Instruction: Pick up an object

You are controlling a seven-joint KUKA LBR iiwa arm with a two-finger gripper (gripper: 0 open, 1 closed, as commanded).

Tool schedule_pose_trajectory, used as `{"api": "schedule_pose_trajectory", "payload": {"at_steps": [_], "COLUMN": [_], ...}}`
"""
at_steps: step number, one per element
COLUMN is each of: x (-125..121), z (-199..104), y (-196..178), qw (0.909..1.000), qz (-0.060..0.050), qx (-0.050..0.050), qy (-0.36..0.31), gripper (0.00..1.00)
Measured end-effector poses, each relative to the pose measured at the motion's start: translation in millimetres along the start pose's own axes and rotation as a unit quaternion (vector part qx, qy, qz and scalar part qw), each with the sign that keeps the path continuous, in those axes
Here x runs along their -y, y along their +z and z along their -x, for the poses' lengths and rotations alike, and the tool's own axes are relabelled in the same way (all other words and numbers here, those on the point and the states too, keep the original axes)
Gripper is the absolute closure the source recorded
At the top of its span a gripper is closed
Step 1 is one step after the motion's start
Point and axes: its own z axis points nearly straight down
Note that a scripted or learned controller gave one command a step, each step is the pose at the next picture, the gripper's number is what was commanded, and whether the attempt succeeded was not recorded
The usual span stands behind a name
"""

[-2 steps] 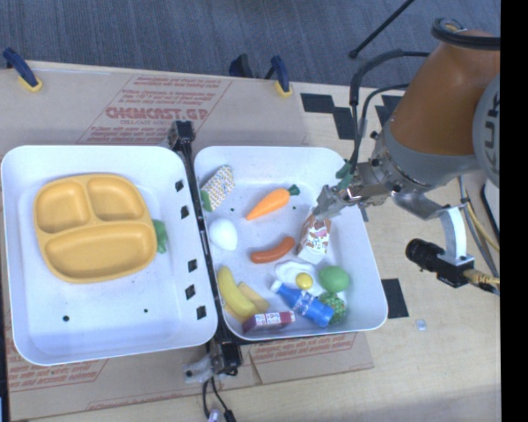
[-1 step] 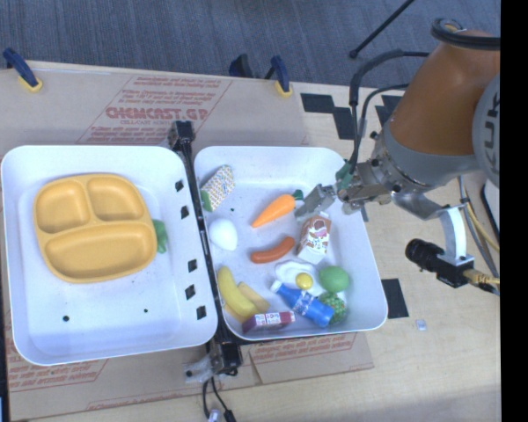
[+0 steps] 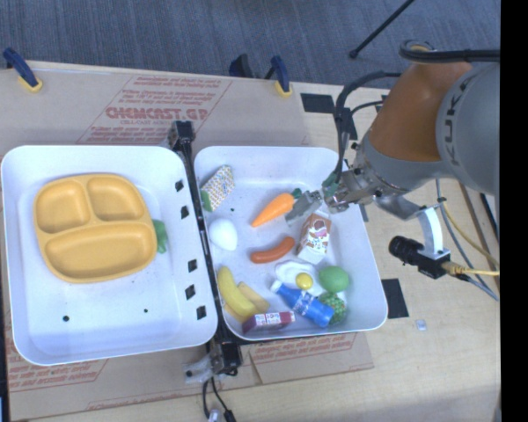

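Observation:
My gripper (image 3: pixel 306 206) hangs low over the right bin (image 3: pixel 370 262), near its right wall, fingers open with nothing between them. It sits just right of the leafy end of an orange carrot (image 3: pixel 273 207) and just above a small white and brown carton (image 3: pixel 315 238). Below these lie a red-orange sausage (image 3: pixel 272 251), a white egg (image 3: pixel 223 234), a yellow banana (image 3: pixel 235 293), a fried-egg toy (image 3: pixel 295 278), a green ball (image 3: pixel 334 279), a blue bottle (image 3: pixel 304 305) and a red bar (image 3: pixel 268 320). A silvery packet (image 3: pixel 218 185) rests at the bin's upper left.
The left bin (image 3: pixel 35 323) holds a yellow divided tray (image 3: pixel 95 227) with a small green thing (image 3: pixel 161 236) at its right edge. A black hinge strip (image 3: pixel 190 227) runs between the bins. The arm's orange band (image 3: pixel 414 117) looms over the right bin's far right corner.

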Motion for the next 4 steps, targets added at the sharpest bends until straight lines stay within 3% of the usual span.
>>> {"api": "schedule_pose_trajectory", "payload": {"at_steps": [1, 2, 3, 4], "x": [-60, -74, -74, -72], "z": [13, -31, -31, -90], "y": [118, 134, 124, -23], "qw": [1.0000, 0.9989, 0.9990, 0.9878], "qz": [0.000, 0.000, -0.001, 0.001], "qx": [0.000, -0.001, -0.001, 0.000], "qy": [-0.005, 0.046, 0.044, 0.156], "gripper": [0.00, 0.00, 1.00, 1.00]}}
